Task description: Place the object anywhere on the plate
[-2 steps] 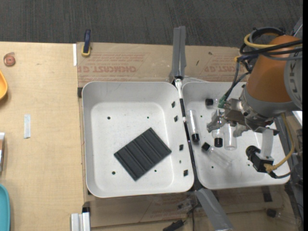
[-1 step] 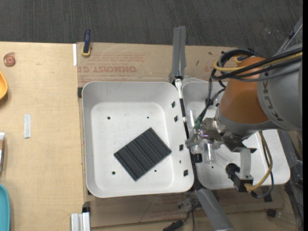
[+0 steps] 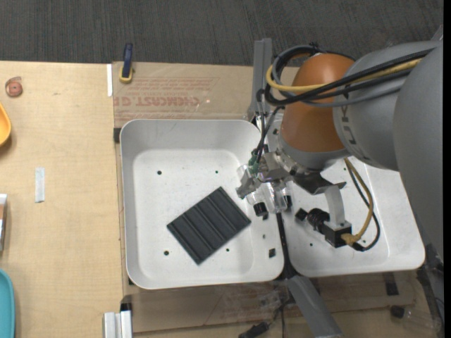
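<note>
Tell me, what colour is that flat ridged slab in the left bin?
Dark grey, nearly black, with lengthwise ridges; the slab shows in the camera view.

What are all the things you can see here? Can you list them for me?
Bins: two, white, side by side in the middle of the bench.
Plate: one, dark grey, ridged, flat in the left bin.
Cardboard: one sheet, brown with red print, behind the bins.
Clamp: one, blue and yellow, on the cardboard's back edge.
Bench: one, light wood.
Arm: one, grey with an orange band, reaching from the right.
Gripper: one, above the bins' shared edge.
</note>
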Robot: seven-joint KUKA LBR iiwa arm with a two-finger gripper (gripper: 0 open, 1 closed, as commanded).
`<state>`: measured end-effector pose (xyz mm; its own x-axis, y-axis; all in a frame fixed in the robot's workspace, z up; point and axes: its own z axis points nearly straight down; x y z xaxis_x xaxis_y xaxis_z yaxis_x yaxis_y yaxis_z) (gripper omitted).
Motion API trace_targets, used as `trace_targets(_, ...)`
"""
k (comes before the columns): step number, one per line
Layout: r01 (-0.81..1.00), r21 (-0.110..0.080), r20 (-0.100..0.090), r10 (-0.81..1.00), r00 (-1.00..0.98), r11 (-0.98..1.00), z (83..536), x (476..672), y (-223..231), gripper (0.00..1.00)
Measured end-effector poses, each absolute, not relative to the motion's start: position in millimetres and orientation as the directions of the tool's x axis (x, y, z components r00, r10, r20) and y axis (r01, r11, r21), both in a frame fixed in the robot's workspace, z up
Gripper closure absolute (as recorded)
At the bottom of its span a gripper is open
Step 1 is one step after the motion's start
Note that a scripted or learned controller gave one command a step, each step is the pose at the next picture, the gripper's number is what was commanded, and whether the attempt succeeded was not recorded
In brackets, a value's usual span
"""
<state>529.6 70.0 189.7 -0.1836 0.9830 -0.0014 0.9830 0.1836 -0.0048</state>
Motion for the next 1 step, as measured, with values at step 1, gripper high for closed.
trace_targets(1,0.974,-0.003,-0.002,0.974,-0.226,0.226,247.4,494.0,123.8,1.00)
